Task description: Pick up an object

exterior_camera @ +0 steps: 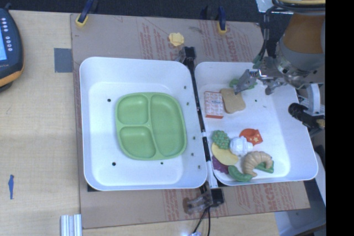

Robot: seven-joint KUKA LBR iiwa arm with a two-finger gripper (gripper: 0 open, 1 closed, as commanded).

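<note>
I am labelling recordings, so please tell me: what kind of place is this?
Probably a robotics lab bench: two shallow white plastic bins clamped on cardboard, small toy food pieces, and a handheld control pendant.

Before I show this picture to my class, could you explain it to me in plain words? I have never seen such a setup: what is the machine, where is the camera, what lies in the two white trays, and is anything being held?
The camera is fixed above a bench, looking down at a slant. The machine on the right is a robot arm, grey with an orange band, and it ends in a two-finger gripper that hangs over the right bin.

The left bin holds a green divided plate. The right bin holds toy food: a slice of bread just below the gripper, a small printed card, and a pile nearer the front with a croissant, something red and some green pieces.

A small yellow object lies on the cardboard behind the bins.

I cannot tell from this view whether the gripper holds anything; nothing shows clearly between its fingers.
</note>
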